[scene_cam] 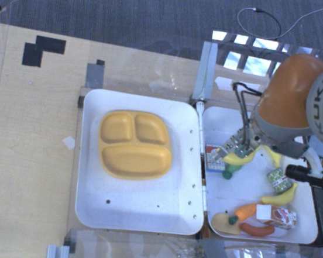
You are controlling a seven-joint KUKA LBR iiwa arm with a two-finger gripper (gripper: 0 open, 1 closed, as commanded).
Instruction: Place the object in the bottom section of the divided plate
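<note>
Yellow banana (pixel 240 159) (beside tool (pixel 234 148))

You see the yellow divided plate (pixel 136 144) lying in the left bin (pixel 139 211), its wide section toward you. In the right bin (pixel 307 233) the gripper (pixel 235 148) is low over a yellow toy banana (pixel 241 158), beside a carrot (pixel 245 211) and a sausage (pixel 257 229).

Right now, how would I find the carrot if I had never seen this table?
Look at the right white bin, the one crowded with toy food under the grey and orange arm. Go to its near edge, where several toys lie together. The carrot is the orange one with a green tip, lying just above the red sausage.
</note>
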